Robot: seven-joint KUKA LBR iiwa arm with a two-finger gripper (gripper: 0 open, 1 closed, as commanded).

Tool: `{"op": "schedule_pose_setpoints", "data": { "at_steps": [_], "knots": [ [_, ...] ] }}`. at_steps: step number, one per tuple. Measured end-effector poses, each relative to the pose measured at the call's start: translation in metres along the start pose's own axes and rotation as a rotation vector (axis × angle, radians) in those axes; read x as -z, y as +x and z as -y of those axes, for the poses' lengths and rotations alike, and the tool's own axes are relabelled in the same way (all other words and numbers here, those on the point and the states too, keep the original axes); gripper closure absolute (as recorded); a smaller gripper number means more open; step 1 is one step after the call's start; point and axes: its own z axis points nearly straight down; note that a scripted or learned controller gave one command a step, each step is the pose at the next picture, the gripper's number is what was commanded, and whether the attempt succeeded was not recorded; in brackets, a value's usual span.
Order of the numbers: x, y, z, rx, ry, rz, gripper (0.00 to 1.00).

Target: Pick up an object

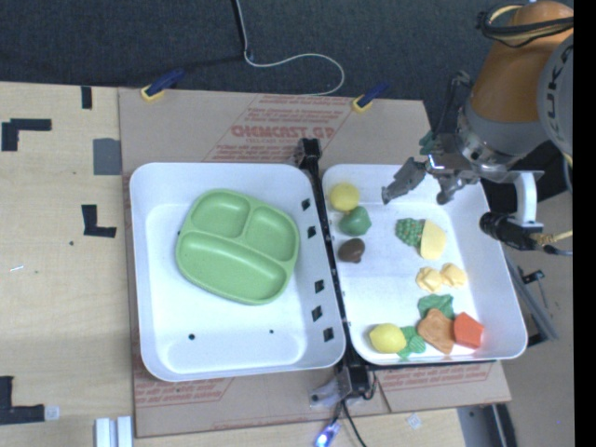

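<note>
My gripper (425, 186) hangs over the far part of the right bin (494, 277), its two dark fingers spread open with nothing between them. Below it lie small toy foods: a yellow ball (345, 196), a green piece (355, 220) and a brown piece (351, 249) near the bin's left wall. A green and yellow corn-like piece (421, 236) sits just below the gripper. Pale yellow bits (440, 277) lie mid-bin. A lemon (387, 338), an orange piece (435, 329) and a red block (467, 330) crowd the near edge.
The left bin (154, 277) holds a green divided plate (238, 245). A black divider with clips (321, 250) runs between the bins. The arm's orange band (517, 59) rises at the upper right. A cable (279, 59) lies behind the bins.
</note>
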Motion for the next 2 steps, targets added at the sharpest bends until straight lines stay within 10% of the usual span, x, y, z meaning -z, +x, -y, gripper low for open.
{"op": "schedule_pose_setpoints", "data": {
  "at_steps": [1,2],
  "knots": [
    [0.1077,0.0560,0.0308,0.006,-0.012,-0.001,0.00],
    [0.1100,0.0536,0.0310,0.002,0.000,0.000,1.00]
  ]
}}
